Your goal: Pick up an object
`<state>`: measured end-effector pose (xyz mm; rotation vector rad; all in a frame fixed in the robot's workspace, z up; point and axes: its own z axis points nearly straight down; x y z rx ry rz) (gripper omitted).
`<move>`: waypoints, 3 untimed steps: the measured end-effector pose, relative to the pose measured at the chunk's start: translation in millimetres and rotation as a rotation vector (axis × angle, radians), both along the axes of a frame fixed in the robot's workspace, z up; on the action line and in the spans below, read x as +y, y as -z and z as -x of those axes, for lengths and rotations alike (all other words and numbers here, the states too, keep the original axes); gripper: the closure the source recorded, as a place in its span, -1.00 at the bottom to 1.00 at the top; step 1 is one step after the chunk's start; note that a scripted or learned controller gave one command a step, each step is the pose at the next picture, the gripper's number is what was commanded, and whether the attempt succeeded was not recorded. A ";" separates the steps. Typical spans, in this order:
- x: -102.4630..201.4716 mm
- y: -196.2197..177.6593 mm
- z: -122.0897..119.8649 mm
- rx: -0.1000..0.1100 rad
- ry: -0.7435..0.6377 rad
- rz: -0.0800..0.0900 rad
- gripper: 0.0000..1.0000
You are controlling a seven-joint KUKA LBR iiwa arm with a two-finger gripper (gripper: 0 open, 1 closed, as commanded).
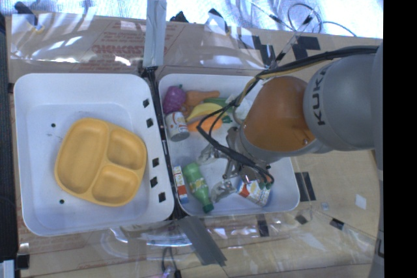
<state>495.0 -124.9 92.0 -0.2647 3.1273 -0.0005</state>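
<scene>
Carton (255, 192) lies in the right bin (287, 195), near its front wall, just beside the hand (228, 180). It looks light and crushable, so grip its flat sides. Whether the hand is clenched, I cannot tell.

My arm (348, 101) comes in from the right side of the view, a thick grey body bent inward and down. Just above my wrist sits the orange band (277, 114), broad and rounded, facing the camera. Black cables (215, 124) loop off the band's left side and trail back along the top of my arm toward the right. Below the band my wrist narrows to metal parts, and my gripper (225, 182) hangs low, pointing down and a little leftward. I cannot tell how my gripper is set; the metal there is too cluttered.
</scene>
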 end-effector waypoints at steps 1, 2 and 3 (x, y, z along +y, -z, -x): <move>-48.3 -189.5 -46.1 -0.012 -0.021 0.006 -1.00; -84.5 -49.9 -23.4 0.013 0.012 -0.005 -1.00; -84.8 -6.9 -10.4 -0.011 0.034 0.004 -1.00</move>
